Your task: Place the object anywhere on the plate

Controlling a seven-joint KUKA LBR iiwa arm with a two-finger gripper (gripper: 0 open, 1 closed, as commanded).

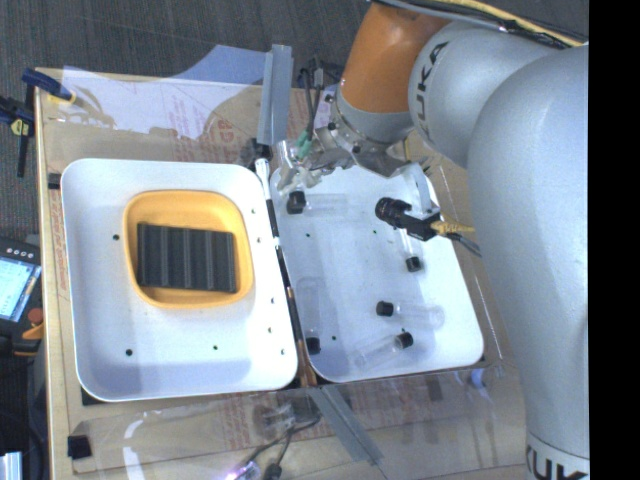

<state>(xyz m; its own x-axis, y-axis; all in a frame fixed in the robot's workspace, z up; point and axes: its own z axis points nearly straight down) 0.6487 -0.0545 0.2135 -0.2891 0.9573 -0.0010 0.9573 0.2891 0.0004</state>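
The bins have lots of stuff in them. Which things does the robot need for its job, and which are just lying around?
For the job:
- yellow plate in the left bin
- clear tubes with black caps in the right bin, one likely to be moved
- gripper above the right bin's far corner

Just lying about:
- papers behind the bins
- handheld screen at the bench's left edge

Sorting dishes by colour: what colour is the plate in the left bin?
Yellow plate, dark ridged centre, in the camera view.
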